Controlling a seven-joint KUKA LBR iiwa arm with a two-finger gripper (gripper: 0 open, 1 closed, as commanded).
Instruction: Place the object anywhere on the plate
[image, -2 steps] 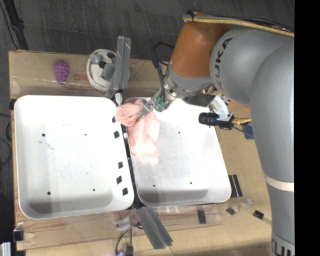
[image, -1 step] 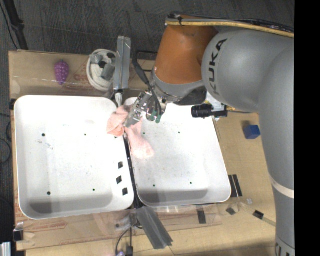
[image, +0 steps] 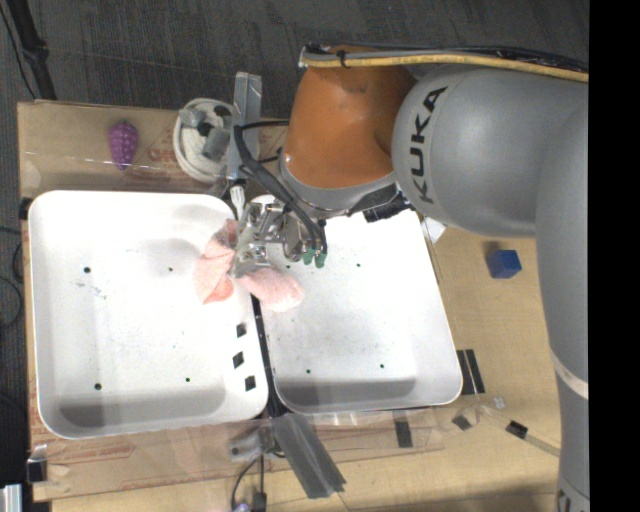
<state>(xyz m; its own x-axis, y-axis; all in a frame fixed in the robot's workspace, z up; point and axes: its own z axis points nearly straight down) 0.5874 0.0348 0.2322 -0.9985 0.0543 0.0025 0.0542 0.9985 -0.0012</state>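
Observation:
A pale pink, flat, crumpled-looking thing (image: 225, 272) lies across the ridge between the two white bins, partly in the left bin (image: 110, 330) and partly in the right bin (image: 370, 340). I cannot tell whether it is the plate or the object. My gripper (image: 258, 246) hangs directly over its upper edge, at or very near its surface, and the metal wrist hardware hides the contact. Two small green-tipped parts (image: 318, 259) stick out on the gripper's right side. The grey arm with its orange band (image: 345, 120) covers the back of the right bin.
A purple lump (image: 123, 143) lies on the bench behind the left bin. A white round fixture (image: 205, 135) stands at the back near the ridge. A blue block (image: 505, 263) sits on the bench right of the right bin. Black tabs (image: 243, 358) line the ridge.

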